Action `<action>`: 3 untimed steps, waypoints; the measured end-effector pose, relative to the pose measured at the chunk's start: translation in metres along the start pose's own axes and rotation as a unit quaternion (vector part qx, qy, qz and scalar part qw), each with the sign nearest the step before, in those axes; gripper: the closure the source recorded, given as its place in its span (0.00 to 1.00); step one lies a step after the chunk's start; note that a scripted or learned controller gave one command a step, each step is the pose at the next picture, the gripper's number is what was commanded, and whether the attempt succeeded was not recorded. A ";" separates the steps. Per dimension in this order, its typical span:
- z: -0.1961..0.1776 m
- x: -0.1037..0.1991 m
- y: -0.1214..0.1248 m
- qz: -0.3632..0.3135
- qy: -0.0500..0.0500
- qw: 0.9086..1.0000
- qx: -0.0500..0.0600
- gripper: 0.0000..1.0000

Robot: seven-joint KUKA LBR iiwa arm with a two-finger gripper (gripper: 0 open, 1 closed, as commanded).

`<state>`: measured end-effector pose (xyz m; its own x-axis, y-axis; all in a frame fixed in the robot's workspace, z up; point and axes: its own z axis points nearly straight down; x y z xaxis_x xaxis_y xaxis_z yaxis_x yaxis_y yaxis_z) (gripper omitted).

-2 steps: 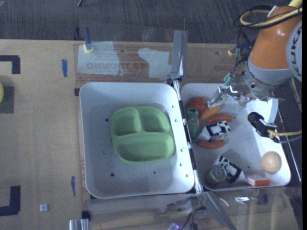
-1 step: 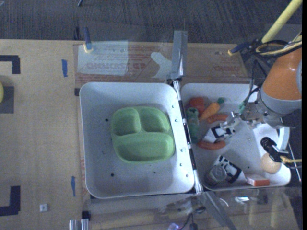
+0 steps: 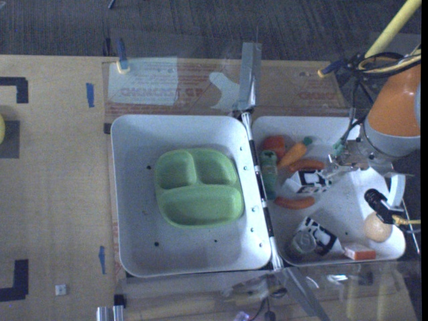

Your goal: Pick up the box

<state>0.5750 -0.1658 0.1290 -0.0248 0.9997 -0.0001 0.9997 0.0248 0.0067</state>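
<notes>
The gripper (image 3: 332, 168) hung over the right bin (image 3: 348, 129), beside a small black-and-white carton (image 3: 309, 179); whether it was clenched or released couldn't be told. The box (image 3: 360, 253), small and orange, lay flat near the bin's front rim, long axis left-right, well apart, nearer the camera than the gripper.

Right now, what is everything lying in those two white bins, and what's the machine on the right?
Bins: two, white, side by side on the bench.
Divided tray: one, green, middle of the left bin.
Carrot: one, orange, top of the right bin.
Bottle: one, green, right bin's left wall.
Black-and-white carton: one, right bin's middle.
Small box: one, orange-red, right bin's bottom edge.
Egg: one, tan, right bin's lower right.
Arm: one, grey and orange, far right.
Gripper: one, above the right bin.
</notes>
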 end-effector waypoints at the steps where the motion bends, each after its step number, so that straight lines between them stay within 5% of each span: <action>1: 0.017 -0.023 -0.040 0.032 -0.004 0.999 -0.013 1.00; 2: 0.043 -0.049 -0.095 0.136 -0.002 0.991 0.001 1.00; 3: -0.067 -0.015 -0.053 0.215 -0.001 0.977 0.005 1.00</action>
<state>0.5222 -0.1818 0.1954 0.3969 0.9179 -0.0018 0.9179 -0.3969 -0.0040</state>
